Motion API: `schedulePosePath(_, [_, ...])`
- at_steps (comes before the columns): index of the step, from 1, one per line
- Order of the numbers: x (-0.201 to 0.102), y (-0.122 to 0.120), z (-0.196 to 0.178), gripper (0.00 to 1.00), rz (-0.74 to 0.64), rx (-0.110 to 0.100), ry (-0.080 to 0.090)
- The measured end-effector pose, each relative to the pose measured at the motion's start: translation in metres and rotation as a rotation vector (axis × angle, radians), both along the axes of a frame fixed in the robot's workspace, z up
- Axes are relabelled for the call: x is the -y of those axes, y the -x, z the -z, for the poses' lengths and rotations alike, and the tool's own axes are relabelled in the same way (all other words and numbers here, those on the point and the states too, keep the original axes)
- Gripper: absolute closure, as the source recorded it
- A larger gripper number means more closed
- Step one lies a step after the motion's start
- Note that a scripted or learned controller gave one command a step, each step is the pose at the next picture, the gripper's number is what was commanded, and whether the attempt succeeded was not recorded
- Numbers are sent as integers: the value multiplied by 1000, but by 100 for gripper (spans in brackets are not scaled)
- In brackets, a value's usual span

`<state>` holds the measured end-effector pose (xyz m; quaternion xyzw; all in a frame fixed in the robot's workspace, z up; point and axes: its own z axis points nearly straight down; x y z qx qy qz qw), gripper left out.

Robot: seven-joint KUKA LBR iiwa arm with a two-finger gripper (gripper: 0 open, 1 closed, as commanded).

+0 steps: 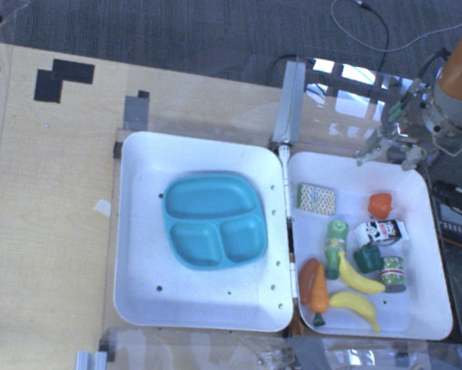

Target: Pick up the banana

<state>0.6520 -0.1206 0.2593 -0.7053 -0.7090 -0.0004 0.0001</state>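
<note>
Two bananas [356, 303] [356, 276] at right bin [434, 242] front, beside carrot [316, 287]. End effector [390, 154] above bin's far rim, fingers spread wide, holding nothing.

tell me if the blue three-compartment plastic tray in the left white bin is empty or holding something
Empty: all three compartments of the blue three-compartment plastic tray show bare blue, and it lies flat in the left white bin.

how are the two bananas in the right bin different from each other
The upper banana lies between the green bottle and the small can, tucked under the dark green item; the lower banana lies nearer the bin's near wall, beside the carrot. The upper one bows downward in the middle, the lower one arches upward. Both are yellow, similar in size, and lie flat, apart from the end effector.
</note>
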Motion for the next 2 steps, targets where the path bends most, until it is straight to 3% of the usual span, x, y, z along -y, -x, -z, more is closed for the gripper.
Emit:
schedulePosePath(1, [-5,58,112,0,-30,-2,0])
schedulePosePath(2, [-27,147,160,0,-350,-1,-1])
